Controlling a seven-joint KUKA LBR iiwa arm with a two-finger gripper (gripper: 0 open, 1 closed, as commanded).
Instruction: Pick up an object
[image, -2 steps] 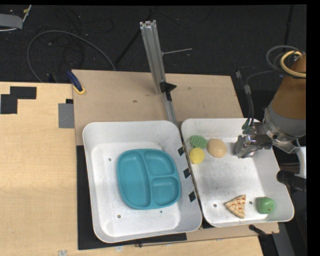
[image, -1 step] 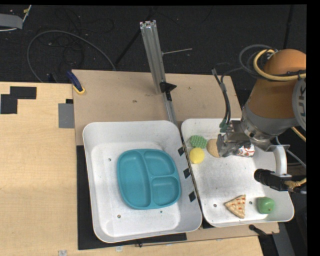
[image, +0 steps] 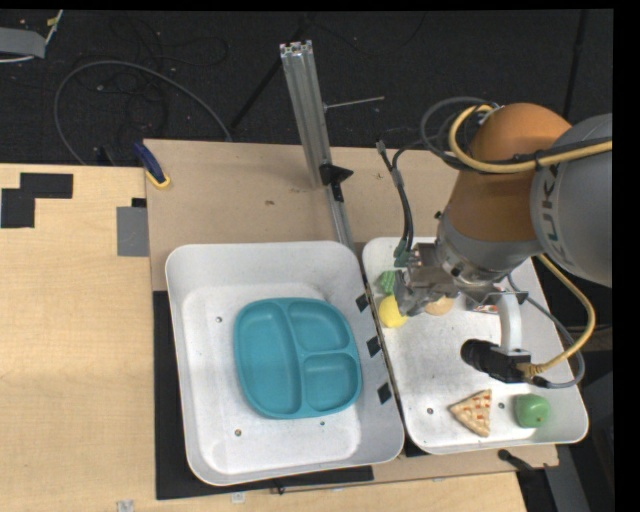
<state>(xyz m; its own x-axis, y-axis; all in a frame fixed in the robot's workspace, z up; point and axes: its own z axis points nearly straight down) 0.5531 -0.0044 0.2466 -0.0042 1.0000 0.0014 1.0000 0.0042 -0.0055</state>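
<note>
A: Watch the pincer (image: 408, 296) low at the upper left of the right shallow white bin (image: 440, 425). It hangs beside the small yellow rounded object (image: 391, 316), which hugs the bin wall; you may see the grasp clip that wall or nudge the piece away.

B: And its grip?

A: You cannot tell; the wrist hides it.
</note>
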